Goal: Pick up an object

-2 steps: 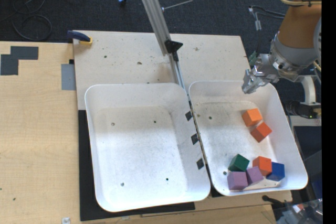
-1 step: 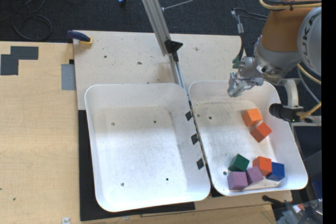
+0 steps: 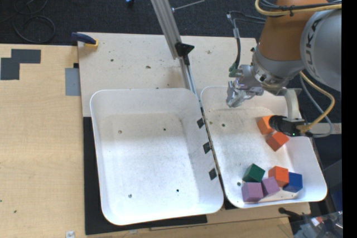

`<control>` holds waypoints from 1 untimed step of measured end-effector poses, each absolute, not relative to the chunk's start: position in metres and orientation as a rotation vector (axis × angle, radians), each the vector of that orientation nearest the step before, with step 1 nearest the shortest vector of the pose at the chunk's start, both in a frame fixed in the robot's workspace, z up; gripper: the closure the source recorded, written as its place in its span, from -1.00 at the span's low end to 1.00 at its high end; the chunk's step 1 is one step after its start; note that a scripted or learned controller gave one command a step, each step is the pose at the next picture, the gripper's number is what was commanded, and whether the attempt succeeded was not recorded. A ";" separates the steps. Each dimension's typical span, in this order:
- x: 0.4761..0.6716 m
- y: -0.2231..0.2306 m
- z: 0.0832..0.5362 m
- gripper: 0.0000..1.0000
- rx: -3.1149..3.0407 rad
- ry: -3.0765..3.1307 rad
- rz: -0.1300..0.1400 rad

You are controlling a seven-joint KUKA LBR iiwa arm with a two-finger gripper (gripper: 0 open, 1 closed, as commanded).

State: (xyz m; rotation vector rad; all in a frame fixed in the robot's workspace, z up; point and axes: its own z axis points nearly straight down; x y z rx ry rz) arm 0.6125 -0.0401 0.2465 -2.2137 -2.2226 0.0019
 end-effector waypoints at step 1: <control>0.609 0.014 0.231 1.00 -2.213 -2.223 0.003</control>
